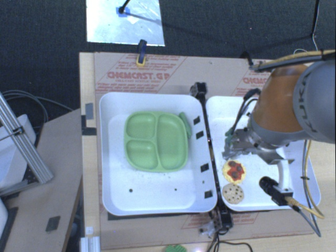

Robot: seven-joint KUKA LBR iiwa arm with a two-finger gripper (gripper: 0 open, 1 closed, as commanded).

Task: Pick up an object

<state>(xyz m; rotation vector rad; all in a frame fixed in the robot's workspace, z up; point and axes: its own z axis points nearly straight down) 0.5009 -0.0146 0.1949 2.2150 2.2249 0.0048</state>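
Yellow toy pizza [233, 171] looks light, stiff and flat; we would pinch its rim. We cannot tell how the jaws stand.

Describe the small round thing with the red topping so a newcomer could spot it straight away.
Start at the right white bin, under the grey and orange arm. Near its front left corner lie two small round pieces, one behind the other. The pizza-like piece is the rear one, yellow with red topping; its neighbour, the cookie, is pale with dark specks.
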